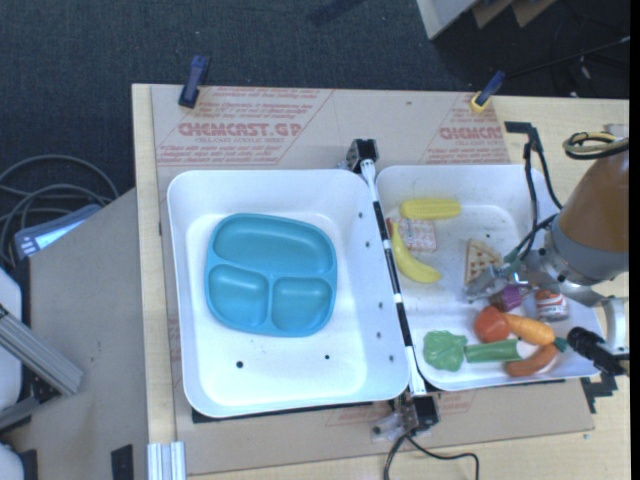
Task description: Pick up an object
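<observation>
**Robot arm low over a bin of toy food, reaching for a small purple piece**

A bench holds two shallow white bins side by side. The left bin (190, 298) carries a blue divided plate (270, 273) in its middle. The right bin (455, 180) holds a scatter of toy food. The grey arm (595, 223), with its orange band, comes in over the right bin's right edge.

The gripper (497, 286) sits low near the middle of the right bin, toward its right side. I cannot tell whether it is spread or pressed together; metal parts and toys crowd that spot.

The likely target is a small purple toy (512, 296), touching or just beside the gripper's tip. It is rounded, dark violet and partly hidden by the gripper. A red tomato (490, 323) lies just beside it toward the bin's front edge, with an orange carrot (530, 329) next to that. A cracker-coloured wedge (481, 258) lies just behind the gripper.

To do this step well, I judge the gripper should centre on the purple toy alone, keep clear of the tomato and wedge, close firmly, then lift straight up.

Elsewhere in the right bin: a corn cob (430, 208) near the back edge, a banana (410, 260) along the left wall, a green leafy piece (445, 349) and a sausage (532, 362) at the front edge.
</observation>
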Action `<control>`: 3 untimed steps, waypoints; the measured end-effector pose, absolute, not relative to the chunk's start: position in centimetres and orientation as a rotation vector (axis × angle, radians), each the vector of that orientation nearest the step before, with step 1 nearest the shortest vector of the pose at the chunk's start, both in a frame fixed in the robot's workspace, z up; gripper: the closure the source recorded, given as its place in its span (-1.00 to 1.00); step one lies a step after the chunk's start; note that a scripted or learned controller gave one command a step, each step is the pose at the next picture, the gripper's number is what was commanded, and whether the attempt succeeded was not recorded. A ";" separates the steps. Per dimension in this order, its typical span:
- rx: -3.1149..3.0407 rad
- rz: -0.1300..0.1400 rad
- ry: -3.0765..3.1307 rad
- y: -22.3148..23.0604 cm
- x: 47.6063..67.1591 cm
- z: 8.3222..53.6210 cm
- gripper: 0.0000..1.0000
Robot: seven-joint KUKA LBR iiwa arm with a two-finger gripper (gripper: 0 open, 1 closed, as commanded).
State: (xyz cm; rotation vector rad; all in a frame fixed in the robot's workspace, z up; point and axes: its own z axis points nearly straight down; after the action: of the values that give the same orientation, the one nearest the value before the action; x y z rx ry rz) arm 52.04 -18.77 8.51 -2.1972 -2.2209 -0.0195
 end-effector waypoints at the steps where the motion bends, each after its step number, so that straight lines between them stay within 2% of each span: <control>1: -2.223 -0.001 -2.225 -22.4 60.3 12.1 -1.00; 2: -2.219 0.000 -2.221 -14.9 58.9 8.4 -1.00; 3: -2.209 -0.008 -2.218 -21.8 65.7 8.6 -1.00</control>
State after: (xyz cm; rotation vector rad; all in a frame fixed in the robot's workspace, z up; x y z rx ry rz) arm 65.70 -21.84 8.56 -2.2091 -2.2179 -0.0076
